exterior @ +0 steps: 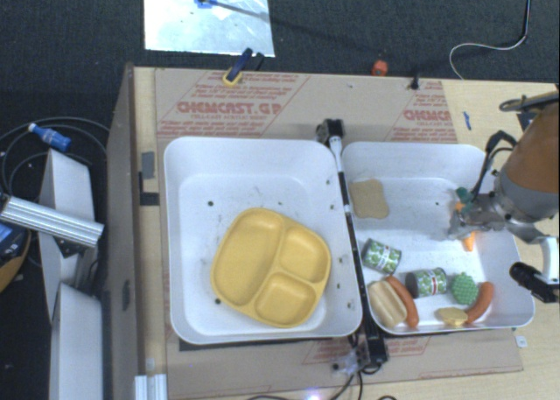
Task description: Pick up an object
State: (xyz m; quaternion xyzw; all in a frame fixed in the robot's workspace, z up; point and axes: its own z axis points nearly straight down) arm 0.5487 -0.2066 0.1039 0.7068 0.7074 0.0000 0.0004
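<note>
Nearest you, a hot dog [391,301], can [429,282] and carrot [480,301] crowd the right bin's [411,157] front edge. Farther back, the gripper [466,219] sits low by something orange; you cannot tell its finger state. Crowding could spoil a grasp.

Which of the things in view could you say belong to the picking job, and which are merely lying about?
Job:
gripper, low in the right bin
cans
hot dog
tan slab
green piece
orange piece
yellow piece

Lying about:
yellow tray in the left bin
foil sheet
white cable
metal bar
</note>
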